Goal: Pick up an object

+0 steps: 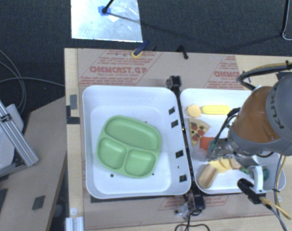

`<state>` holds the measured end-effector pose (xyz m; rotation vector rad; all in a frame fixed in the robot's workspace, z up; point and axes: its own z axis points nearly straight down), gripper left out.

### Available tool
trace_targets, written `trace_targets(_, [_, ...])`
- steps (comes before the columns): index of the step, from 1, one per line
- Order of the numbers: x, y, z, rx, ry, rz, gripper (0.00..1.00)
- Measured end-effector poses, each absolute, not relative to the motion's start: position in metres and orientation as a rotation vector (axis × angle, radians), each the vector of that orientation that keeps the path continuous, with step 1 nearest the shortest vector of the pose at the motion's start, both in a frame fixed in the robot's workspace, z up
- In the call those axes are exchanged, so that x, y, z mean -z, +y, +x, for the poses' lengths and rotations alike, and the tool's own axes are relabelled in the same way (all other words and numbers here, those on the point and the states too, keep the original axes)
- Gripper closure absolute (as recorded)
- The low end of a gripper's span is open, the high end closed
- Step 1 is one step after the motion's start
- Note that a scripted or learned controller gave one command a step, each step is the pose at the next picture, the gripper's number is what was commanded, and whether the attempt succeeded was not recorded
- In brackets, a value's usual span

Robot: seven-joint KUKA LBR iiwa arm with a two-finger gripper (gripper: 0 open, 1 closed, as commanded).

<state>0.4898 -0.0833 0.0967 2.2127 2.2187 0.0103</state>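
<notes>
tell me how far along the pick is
Done: the arm is down over the right bin, among the toy food. In hand: nothing visibly lifted; the pizza slice, corn and bread roll lie in the bin. Left: grasping and raising one. The green tray sits in the left bin.

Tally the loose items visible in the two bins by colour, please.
Green: 1, the divided plate in the left bin.
Yellow: 2, the corn and a round piece.
Tan: 1, the bread roll.
Multicoloured: 1, the pizza slice.
Total: 5 visible; the arm hides part of the right bin.
</notes>
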Motion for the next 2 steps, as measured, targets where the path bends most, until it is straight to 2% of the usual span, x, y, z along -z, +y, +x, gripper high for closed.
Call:
trace_targets(1, [-0.19, -0.025, 0.506, -0.015, 2.229, 2.204, 1.0])
trace_targets(2, [-0.213, 0.039, 0.517, -0.009, 2.233, 2.208, 1.0])
